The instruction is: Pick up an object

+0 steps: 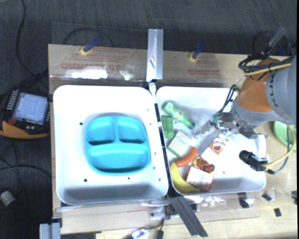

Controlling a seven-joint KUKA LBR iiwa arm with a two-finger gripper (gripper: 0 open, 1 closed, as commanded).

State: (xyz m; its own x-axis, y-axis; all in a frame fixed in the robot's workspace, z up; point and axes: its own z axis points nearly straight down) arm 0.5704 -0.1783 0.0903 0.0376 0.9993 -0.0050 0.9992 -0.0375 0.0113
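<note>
Objects heaped in the right bin (249,183), mostly toward its left wall: green packet (176,113) at the top, checkered white packet (179,142) just below, orange sausage-shaped piece (186,157) touching a banana (181,181) at the bottom edge, red-and-white carton (201,172) leaning on the banana. Small printed card (219,146) lying apart, nearer the middle. Gripper (207,127) low over the bin between green packet and card, fingers spread apart, nothing between them. Grey arm (269,96) entering from the right. Left bin (65,148) holding a blue divided tray (118,146).
</note>
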